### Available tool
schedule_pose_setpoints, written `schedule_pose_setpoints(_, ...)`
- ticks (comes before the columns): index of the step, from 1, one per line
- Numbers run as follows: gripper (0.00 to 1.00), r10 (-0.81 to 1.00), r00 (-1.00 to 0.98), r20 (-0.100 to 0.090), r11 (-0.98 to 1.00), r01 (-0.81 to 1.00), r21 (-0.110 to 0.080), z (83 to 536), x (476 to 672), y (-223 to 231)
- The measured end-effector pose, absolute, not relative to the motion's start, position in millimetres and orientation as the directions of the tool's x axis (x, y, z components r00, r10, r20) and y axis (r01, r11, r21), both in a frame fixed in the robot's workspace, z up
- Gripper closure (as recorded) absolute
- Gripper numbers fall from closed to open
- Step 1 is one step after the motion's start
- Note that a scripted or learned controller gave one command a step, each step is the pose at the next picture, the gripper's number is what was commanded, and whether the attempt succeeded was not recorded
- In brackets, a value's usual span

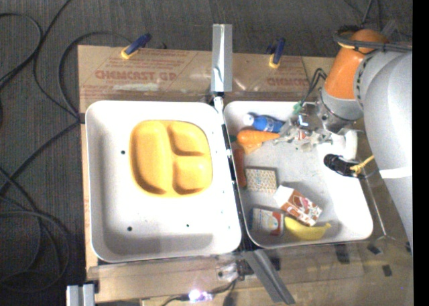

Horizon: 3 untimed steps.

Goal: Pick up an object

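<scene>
Carrot (258, 138) lying in right-hand bin (342, 197), far-left part, blue bottle (267, 123) just behind it. You are looking at tool (305, 128) hanging low just right of carrot tip; open or closed, you cannot tell. Banana (307, 229) and red-white carton (299, 205) sitting near front wall. Yellow divided tray (171, 157) resting in left-hand bin (114, 217).

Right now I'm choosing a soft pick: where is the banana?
In the camera view, the banana lies in the right-hand bin near its bottom edge, just below the red-and-white carton and right of the small orange packet.
</scene>
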<state>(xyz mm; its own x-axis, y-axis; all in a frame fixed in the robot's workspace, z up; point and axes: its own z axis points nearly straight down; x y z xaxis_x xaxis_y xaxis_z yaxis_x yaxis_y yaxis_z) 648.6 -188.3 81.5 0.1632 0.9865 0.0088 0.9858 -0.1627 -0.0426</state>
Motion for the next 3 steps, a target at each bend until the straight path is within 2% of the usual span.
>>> schedule_pose_setpoints(1, 1.00, 0.986, 0.167, 0.005, -0.166, 0.985, -0.044, 90.1, 649.3, -188.7)
schedule_pose_setpoints(2, 0.00, 0.986, 0.167, 0.006, -0.166, 0.985, -0.052, 87.6, 647.1, -188.8)
schedule_pose_setpoints(3, 1.00, 0.987, 0.163, 0.002, -0.162, 0.985, -0.052, 95.1, 648.4, -188.5)
